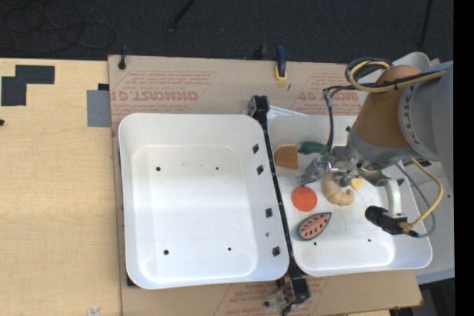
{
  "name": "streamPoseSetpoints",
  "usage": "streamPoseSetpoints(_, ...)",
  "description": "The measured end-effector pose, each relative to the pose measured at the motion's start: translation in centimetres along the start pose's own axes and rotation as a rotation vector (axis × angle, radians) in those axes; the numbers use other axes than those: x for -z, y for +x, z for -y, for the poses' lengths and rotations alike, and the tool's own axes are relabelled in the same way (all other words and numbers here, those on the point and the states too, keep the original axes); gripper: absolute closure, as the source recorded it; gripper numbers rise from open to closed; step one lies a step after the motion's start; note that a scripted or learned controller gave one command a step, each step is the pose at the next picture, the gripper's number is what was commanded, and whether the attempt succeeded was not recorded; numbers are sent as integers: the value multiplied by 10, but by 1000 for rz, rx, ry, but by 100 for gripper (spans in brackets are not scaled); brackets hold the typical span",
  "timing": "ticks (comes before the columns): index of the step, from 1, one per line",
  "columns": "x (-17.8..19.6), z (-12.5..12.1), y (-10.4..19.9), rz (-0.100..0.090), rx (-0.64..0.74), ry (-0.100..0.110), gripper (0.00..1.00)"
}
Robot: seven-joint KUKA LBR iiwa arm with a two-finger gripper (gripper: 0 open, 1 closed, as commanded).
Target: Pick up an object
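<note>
My gripper (pixel 324 169) hangs low over the right bin (pixel 370 257), near its middle. Just below it in the view lies a beige, curled pastry-like piece (pixel 338 194), touching or nearly touching the gripper. A red-orange ball (pixel 304 198) sits to the left of that piece. A brown bread-like lump (pixel 286 156) and a teal object (pixel 312 147) lie at the far side of the gripper. An oval slice with a red face and green rim (pixel 315 226) rests nearer the front. Nothing shows as held.
The left bin (pixel 148 263) stands beside the right one, with a black divider rail (pixel 268 189) between them. A small yellow piece (pixel 358 185) lies by the pastry. The arm (pixel 404 118) covers the right bin's far right corner.
</note>
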State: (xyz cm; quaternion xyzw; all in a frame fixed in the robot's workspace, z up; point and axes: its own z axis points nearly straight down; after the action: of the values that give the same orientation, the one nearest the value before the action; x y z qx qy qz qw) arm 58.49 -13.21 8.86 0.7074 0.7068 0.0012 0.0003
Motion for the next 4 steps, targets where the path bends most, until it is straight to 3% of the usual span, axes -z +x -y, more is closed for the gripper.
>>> streamPoseSetpoints(1,2,-8,-57,3,-1,6,0)
streamPoseSetpoints(2,-3,-57,-15,-1,6,4,0)
streamPoseSetpoints(3,5,-55,-17,-1,5,11,100)
streamPoseSetpoints(4,-4,-58,-44,2,0,5,100)
